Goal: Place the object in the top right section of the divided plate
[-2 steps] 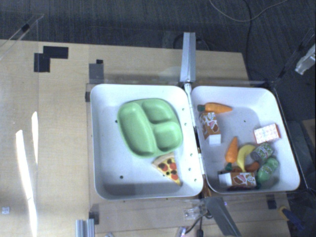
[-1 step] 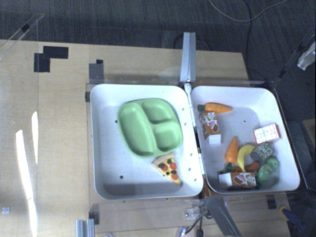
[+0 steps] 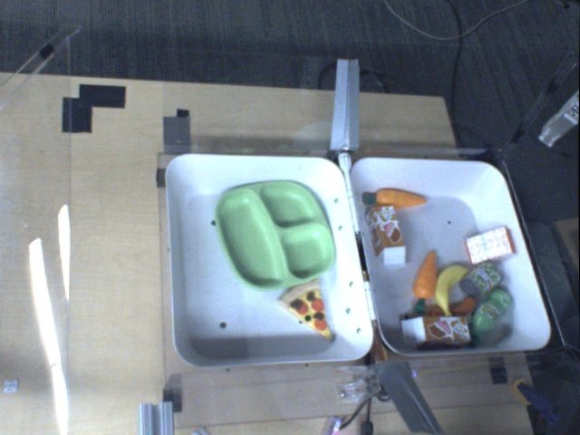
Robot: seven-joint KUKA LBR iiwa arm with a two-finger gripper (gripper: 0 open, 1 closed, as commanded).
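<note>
Green divided plate (image 3: 276, 232) sits mid left bin (image 3: 190, 270), its top right section nearest the divider; pizza slice (image 3: 309, 307) lies just off the plate's near edge, tip pointing to the near right corner. Tool's state: cannot tell

Green divided plate (image 3: 272, 229); white bins (image 3: 195, 315); orange carrot (image 3: 399, 198).

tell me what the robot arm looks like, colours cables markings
A pale grey-white slanted piece at the right edge, cut off by the frame, may belong to it, but I cannot tell. It looks flat and angular, and any markings are too small to read. A thin dark cable loops over the floor nearby.
</note>
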